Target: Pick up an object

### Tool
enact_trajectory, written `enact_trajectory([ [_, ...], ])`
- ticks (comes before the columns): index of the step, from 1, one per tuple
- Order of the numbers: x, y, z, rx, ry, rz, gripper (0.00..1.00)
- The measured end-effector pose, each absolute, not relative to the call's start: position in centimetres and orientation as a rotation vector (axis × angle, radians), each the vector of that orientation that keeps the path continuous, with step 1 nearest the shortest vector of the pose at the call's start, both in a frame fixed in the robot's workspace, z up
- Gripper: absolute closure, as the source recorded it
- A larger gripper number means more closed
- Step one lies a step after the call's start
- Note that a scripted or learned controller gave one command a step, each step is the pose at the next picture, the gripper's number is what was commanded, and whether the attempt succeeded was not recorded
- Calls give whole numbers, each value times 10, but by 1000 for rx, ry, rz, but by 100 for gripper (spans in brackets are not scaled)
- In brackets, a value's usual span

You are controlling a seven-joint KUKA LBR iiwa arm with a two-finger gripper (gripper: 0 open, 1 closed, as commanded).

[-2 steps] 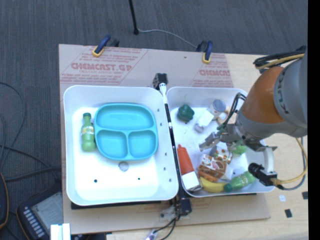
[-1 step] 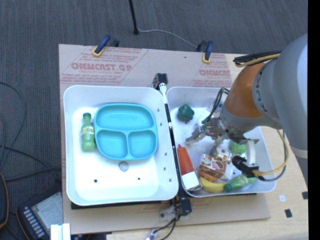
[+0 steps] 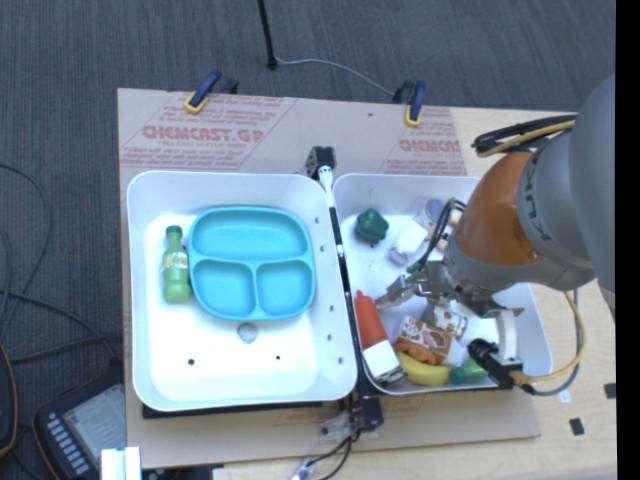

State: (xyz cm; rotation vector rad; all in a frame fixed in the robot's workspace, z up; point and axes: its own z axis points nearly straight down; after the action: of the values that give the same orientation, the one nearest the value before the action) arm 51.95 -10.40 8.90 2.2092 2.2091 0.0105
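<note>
target: the snack packet (image 3: 441,330) is looking like the likeliest pick, sitting in the right bin (image 3: 532,320) just under the tool, next to the banana (image 3: 424,371)
handling: I'm guessing it's light and crinkly, going soft and slippery under a squeeze (thin foil, probably), so pinching across a flat edge or a corner is seeming safer than grabbing the puffy middle
looks: it's showing orange, white and brown print, lying tilted among the clutter
tool: the tool (image 3: 418,284) is hovering low over the packet with its metal prongs looking spread apart, nothing sitting between them that I can see
neighbours: a red bottle (image 3: 371,329) is leaning along the bin's left wall, a dark green lump (image 3: 371,225) is sitting well apart toward the back, a small green bit (image 3: 464,372) is lying beside the banana
left bin: the left bin (image 3: 150,348) is holding a blue divided plate (image 3: 252,262) and a green bottle (image 3: 176,265) just beside it
table: the table (image 3: 200,133) is carrying both bins side by side
</note>
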Motion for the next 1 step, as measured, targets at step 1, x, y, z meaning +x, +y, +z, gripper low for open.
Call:
enact_trajectory([
  [1,489,-101,89,2209,2203,11,0],
])
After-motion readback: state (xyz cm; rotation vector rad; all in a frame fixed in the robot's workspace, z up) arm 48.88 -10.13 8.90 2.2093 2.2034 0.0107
